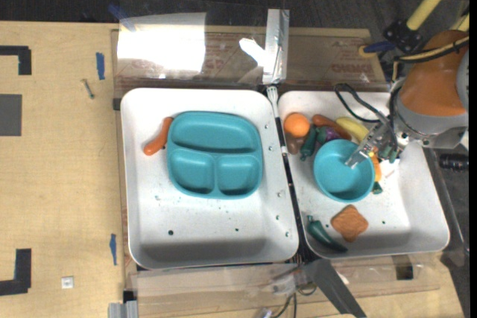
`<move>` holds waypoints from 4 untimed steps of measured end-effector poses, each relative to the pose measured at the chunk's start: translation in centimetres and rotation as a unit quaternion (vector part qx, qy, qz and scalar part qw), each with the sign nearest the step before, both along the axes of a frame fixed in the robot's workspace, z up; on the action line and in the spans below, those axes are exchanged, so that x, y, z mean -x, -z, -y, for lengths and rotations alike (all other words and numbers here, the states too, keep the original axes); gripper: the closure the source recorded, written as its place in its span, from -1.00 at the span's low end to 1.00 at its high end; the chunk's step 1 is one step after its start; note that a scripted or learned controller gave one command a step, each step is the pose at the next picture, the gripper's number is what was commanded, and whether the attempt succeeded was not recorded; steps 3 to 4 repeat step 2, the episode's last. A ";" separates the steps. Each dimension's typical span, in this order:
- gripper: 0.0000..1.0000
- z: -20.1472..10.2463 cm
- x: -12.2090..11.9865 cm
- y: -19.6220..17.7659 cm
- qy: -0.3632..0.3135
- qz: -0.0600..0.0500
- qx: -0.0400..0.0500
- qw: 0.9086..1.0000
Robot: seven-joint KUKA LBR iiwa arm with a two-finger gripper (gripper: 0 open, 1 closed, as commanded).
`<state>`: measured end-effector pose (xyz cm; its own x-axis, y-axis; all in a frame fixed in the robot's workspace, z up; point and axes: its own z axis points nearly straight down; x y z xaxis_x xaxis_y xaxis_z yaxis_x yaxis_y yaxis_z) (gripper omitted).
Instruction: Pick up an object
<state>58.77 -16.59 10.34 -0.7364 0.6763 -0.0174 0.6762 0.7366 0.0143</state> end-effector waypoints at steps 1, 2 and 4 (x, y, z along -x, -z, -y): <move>1.00 -6.2 3.1 -11.9 0.035 -0.007 -0.001 0.999; -1.00 -6.0 3.3 -11.5 0.036 -0.011 -0.001 0.999; -1.00 -6.0 3.3 -11.5 0.036 -0.011 -0.001 0.999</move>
